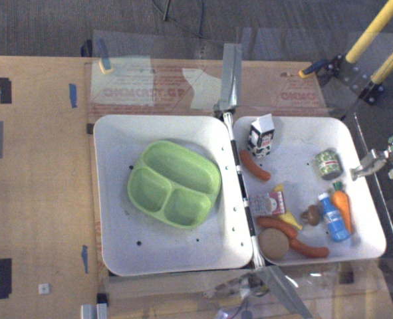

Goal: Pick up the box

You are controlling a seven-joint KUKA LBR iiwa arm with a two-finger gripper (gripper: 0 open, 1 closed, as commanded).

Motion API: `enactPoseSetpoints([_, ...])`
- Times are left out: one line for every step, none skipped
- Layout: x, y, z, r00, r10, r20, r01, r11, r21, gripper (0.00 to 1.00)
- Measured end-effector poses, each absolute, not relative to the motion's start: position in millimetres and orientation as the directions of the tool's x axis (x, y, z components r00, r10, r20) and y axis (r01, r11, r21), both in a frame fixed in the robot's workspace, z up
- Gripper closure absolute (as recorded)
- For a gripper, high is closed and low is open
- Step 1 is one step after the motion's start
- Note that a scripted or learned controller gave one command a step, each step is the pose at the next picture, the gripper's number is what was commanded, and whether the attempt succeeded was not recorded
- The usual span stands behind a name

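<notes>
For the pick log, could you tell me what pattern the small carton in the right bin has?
Black-and-white cow patches on the milk carton, seen in the camera view.

Glossy green plastic tray in the left bin, itself smooth white plastic. The bench looks like matt pale wood. The box is printed card.

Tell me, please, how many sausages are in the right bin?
3: one sausage below the carton, one beside the box, one at the bottom. None seems hidden.
</notes>
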State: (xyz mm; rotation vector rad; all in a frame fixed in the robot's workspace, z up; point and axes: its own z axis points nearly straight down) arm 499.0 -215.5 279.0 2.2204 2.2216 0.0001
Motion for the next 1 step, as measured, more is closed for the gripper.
enactPoseSetpoints([479.5,-181.9,150.3,-0.016,1.000,0.000,1.000,0.016,0.000,0.00])
